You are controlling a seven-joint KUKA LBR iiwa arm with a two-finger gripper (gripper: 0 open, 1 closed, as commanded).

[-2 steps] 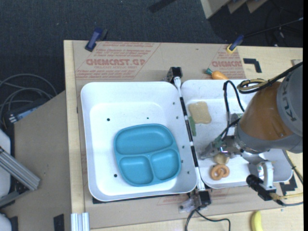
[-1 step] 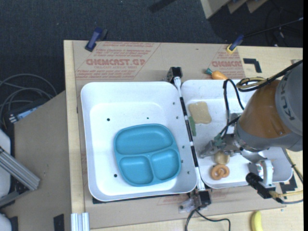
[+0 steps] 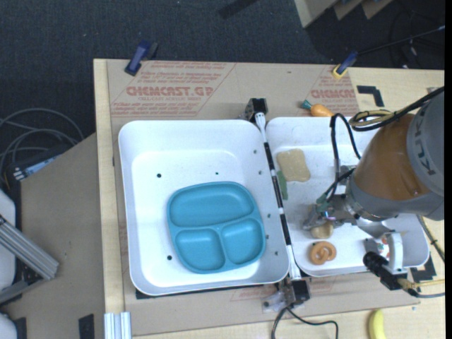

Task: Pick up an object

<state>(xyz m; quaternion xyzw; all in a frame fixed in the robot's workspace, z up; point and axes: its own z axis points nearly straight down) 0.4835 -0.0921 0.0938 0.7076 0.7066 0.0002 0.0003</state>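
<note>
My gripper (image 3: 318,222) is low over the middle of the right bin (image 3: 417,253), at the end of the grey arm with its orange band (image 3: 385,162). A small tan lump (image 3: 323,231) lies right under the gripper tip, touching or nearly touching it. Just in front of that sits a brown coiled pastry-like piece (image 3: 322,253). A pale tan bread-like slice (image 3: 293,166) rests at the bin's back left. A thin green piece (image 3: 282,186) lies along the divider between the bins.
The left bin (image 3: 141,154) holds a blue divided plate (image 3: 215,225). A small carrot-like toy (image 3: 319,109) lies on the bench behind the right bin. A yellow item (image 3: 376,324) lies at the bench's front edge. Cables run over the arm.
</note>
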